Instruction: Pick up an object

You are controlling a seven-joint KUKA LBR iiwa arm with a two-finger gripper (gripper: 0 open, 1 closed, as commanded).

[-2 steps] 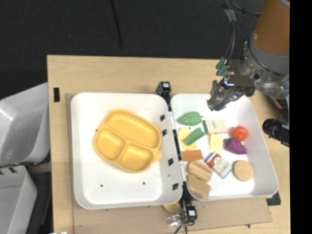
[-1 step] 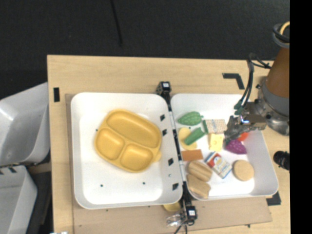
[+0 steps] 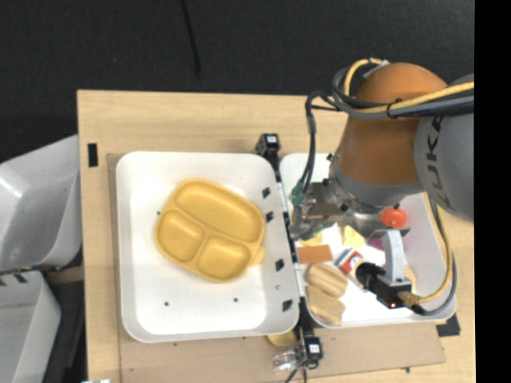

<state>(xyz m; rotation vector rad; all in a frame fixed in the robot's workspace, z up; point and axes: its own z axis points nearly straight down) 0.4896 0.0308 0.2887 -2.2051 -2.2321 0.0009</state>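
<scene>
A yellow divided plate (image 3: pixel 209 230) lies in the left bin (image 3: pixel 136 294). The right bin (image 3: pixel 427 214) holds several small things: an orange-brown block (image 3: pixel 314 254), a tan bread-like piece (image 3: pixel 326 280), another tan piece (image 3: pixel 329 308) below it, a yellow piece (image 3: pixel 351 235), a red-and-blue striped item (image 3: pixel 345 258) and a small red thing (image 3: pixel 392 216). My arm's orange wrist (image 3: pixel 387 134) hangs over the right bin, and the gripper (image 3: pixel 319 214) sits low at the bin's left side above these things. The wrist hides its tips.
A divider with black clips (image 3: pixel 281 230) runs between the two bins. The wooden bench (image 3: pixel 184 118) shows around them, and a grey-white shape (image 3: pixel 36 206) lies off its left edge.
</scene>
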